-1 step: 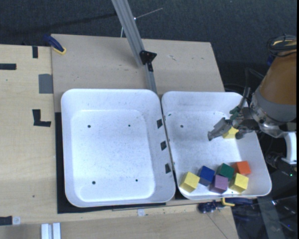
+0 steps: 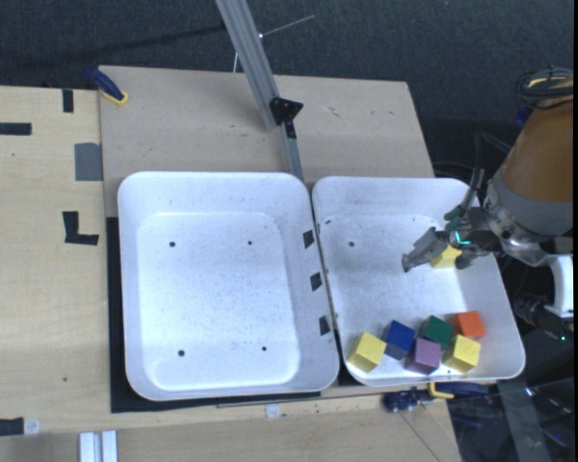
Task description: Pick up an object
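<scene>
Looks clamped on a small yellow block (image 2: 449,256) with the end effector (image 2: 441,252), up at 2 o'clock in the right bin (image 2: 385,205), well apart from the block pile (image 2: 419,345) at 5, probably easier picking solo.

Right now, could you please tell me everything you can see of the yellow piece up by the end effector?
The yellow piece is a small, bright, block-like object that looks like the solid cubes lower down. It shows partly, behind the end effector, in the upper right of the right bin. It sits apart from the cube cluster at the bin's near edge. Whether it is gripped or resting on the floor cannot be told.
</scene>
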Available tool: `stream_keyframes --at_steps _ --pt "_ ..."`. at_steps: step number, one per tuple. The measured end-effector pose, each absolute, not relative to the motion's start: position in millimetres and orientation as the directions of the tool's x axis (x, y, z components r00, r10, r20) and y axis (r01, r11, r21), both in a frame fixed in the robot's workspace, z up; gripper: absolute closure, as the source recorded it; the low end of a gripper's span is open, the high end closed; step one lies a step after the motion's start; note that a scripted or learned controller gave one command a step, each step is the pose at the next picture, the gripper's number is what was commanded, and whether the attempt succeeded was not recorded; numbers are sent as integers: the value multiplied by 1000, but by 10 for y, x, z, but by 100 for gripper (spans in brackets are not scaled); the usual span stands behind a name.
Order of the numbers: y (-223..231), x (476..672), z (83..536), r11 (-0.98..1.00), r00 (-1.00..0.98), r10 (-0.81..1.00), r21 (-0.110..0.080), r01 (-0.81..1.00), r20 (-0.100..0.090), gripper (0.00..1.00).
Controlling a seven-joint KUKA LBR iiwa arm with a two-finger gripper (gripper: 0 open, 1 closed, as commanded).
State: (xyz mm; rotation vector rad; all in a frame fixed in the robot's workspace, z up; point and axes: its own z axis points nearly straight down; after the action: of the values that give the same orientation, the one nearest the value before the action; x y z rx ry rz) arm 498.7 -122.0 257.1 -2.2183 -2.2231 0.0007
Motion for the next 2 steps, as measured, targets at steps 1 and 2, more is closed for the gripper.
stream_keyframes --at_steps 1,2 --pt "-1185 5031 2118 1 -1 1000 -6 1000 0 0" --pt "-1124 5072 1650 1 -1 1000 -7 1000 1 0"
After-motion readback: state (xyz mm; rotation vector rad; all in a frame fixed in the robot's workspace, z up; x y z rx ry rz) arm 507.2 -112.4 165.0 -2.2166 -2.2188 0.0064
